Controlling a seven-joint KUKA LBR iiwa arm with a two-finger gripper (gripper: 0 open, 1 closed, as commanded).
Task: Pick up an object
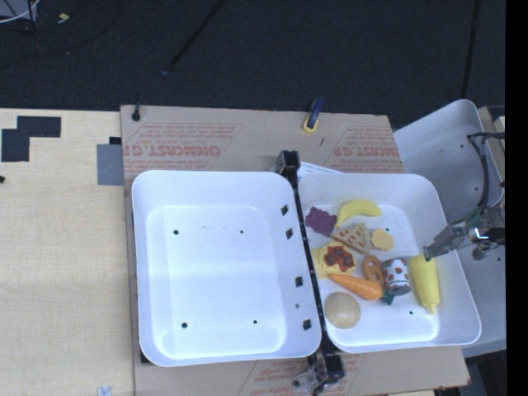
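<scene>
Camera view: the claw (437, 248) hovers at the right bin's (458, 320) edge, empty; I cannot tell its spread. Approach step; next, descend onto the yellow bottle (426, 282) just below.

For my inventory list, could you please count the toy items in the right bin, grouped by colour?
Yellow: 3, the banana, the bottle, the small round piece
Purple: 1, the grapes
Orange: 1, the carrot
Beige or tan: 2, the ball, the wedge
Mixed colours: 3, the pizza slice, the pretzel, the can
Total: 10
</scene>
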